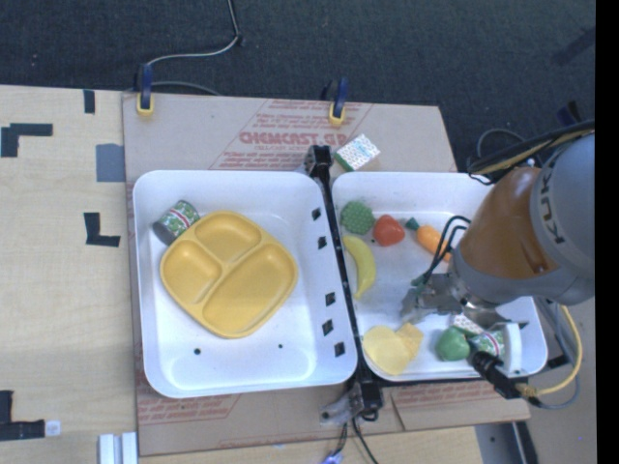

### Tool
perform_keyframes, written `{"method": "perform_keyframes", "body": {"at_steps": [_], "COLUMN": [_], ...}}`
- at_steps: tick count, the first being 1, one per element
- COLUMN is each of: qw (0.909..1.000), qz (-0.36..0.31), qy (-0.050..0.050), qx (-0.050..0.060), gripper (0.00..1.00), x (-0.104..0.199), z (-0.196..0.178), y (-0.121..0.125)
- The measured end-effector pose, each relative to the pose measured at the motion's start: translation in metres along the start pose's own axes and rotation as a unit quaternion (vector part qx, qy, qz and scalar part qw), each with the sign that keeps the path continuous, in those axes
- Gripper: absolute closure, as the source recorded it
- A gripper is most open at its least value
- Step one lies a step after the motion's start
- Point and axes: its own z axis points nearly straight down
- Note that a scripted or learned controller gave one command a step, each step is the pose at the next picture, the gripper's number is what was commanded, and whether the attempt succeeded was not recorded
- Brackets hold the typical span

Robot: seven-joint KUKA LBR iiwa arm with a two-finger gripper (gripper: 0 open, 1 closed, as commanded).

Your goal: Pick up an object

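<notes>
So far I see nothing lifted: my dark two-finger gripper (418,307) hangs low in the right white bin (426,184), just above the pale yellow flat disc (389,350), with the curved yellow toy banana (362,263) near. I cannot tell its state. The whole pick remains.

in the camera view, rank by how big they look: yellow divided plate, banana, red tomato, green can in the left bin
1. Yellow divided plastic plate
2. Yellow toy banana
3. Green-labelled can
4. Small red tomato

The can and the tomato look close in size, so their order is unsure.
</notes>
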Motion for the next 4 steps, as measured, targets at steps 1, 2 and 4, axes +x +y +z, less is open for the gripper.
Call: {"method": "perform_keyframes", "body": {"at_steps": [1,2,4], "qw": [1.0,1.0,1.0], "qz": [0.0,0.0,0.0], "qy": [0.0,-0.004,-0.004], "qx": [0.0,0.0,0.001], "gripper": [0.0,0.0,0.0], "x": [0.0,-0.001,0.01], "z": [0.0,0.012,0.013], "y": [0.0,0.077,0.158]}}
